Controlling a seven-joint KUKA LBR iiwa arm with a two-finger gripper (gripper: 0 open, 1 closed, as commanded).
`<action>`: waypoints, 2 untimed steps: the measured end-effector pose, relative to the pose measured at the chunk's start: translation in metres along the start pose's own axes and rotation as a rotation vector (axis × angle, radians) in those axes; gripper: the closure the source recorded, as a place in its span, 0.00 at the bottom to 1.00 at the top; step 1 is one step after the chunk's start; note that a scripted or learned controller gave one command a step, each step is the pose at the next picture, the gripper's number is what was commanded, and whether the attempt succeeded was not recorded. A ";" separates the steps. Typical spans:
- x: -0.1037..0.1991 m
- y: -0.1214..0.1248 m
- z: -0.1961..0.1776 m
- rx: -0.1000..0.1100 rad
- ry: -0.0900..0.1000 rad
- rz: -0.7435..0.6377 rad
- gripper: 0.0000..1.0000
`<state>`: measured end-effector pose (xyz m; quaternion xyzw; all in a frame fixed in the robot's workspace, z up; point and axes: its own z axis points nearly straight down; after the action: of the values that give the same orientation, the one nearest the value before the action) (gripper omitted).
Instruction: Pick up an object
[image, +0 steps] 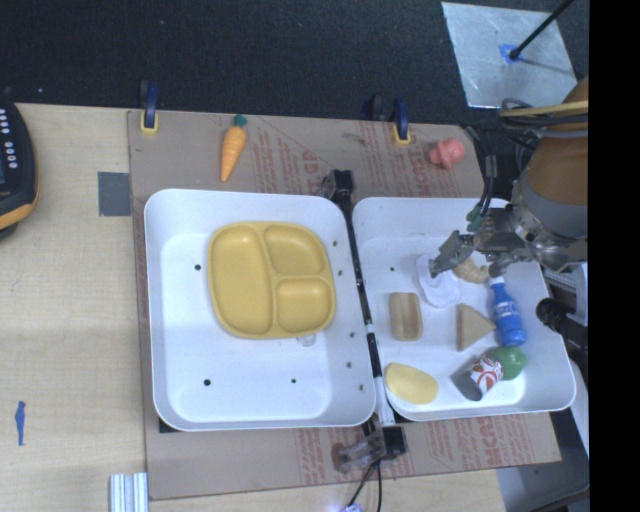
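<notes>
1. The left bin (170, 390) holds the divided plate (270, 277) in its rear half.
2. The right bin (385, 225) adjoins the left bin on its right.
3. In the right bin, the block (404, 316) lies just right of the left bin's edge.
4. The wedge (472, 327) lies right of the block; the bottle (507, 315) lies just right of the wedge.
5. The oval piece (411, 384) lies in front of the block.
6. The carrot (232, 148) lies behind the left bin, on the bench.

Yellow divided plate (270, 277) in left bin (180, 400); gripper (462, 255) low over right bin (385, 225) among small toys.
</notes>
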<state>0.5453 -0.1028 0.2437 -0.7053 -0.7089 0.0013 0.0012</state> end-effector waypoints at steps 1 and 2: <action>0.035 -0.003 0.055 0.006 0.001 -0.004 0.00; 0.008 0.007 0.127 0.007 0.000 0.003 0.00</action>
<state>0.5515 -0.0944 0.1162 -0.7062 -0.7080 0.0039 0.0035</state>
